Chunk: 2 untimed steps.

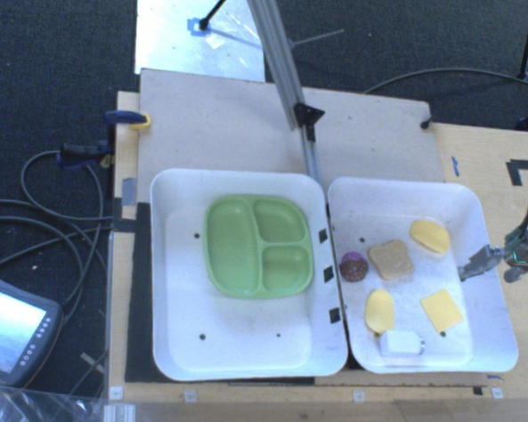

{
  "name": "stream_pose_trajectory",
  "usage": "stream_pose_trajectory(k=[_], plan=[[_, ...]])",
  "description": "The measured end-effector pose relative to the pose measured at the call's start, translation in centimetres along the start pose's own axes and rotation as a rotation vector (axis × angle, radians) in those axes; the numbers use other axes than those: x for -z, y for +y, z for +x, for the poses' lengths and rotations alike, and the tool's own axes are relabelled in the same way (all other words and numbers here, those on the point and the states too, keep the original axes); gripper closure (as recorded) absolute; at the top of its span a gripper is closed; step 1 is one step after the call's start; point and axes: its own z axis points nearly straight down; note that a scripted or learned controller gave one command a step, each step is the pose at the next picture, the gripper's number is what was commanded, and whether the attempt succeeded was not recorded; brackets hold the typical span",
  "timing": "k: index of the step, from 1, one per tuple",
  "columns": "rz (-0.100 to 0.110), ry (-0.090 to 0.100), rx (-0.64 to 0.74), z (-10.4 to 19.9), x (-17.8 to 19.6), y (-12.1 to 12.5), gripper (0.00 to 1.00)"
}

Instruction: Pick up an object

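Camera view: I park the gripper (484,260) at the right bin's (492,349) far rim, right of the cheese slice (441,310); jaws' state unreadable.

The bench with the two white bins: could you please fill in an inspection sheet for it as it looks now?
Surface: wooden bench bearing left bin and right bin, side by side.
Job's things: in the right bin, bread slice, cheese slice, two yellow pieces, purple round piece, white block.
Clutter: green divided plate in the left bin.
Grippers: gripper at the right bin's right rim, holding nothing visible.
Cables: black cables on the floor, left.
Surroundings: teach pendant, dark carpet.
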Motion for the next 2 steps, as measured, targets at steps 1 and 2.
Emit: stream_pose_trajectory(k=[1,2], plan=[[-0.001,0.000,-0.003,0.0,0.0,0.0,0.00],[0.005,0.001,-0.006,-0.8,-5.9,-0.1,0.00]])
